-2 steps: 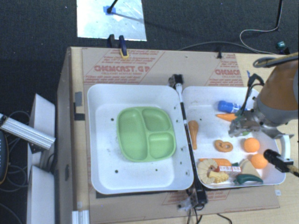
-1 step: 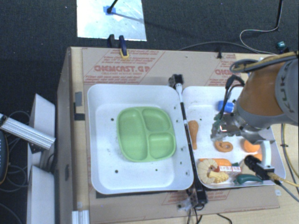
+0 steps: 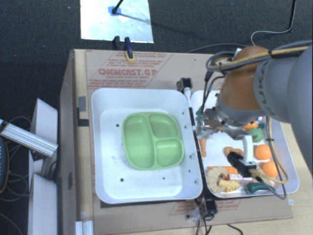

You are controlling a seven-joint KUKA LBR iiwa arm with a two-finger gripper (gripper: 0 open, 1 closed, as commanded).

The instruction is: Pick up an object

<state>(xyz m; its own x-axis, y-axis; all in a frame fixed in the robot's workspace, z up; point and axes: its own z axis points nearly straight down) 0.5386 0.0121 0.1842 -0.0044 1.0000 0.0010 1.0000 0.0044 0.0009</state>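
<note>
**Gripper just above the orange stick**

The grey arm with an orange band [image 3: 276, 82] reaches over the right shallow white plastic bin [image 3: 293, 177]. Its gripper [image 3: 204, 123] hangs by that bin's left wall; whether it is spread or closed I cannot tell. The small orange carrot-like stick [image 3: 202, 146] lies just toward the bin's front, lengthwise along that wall.
</note>
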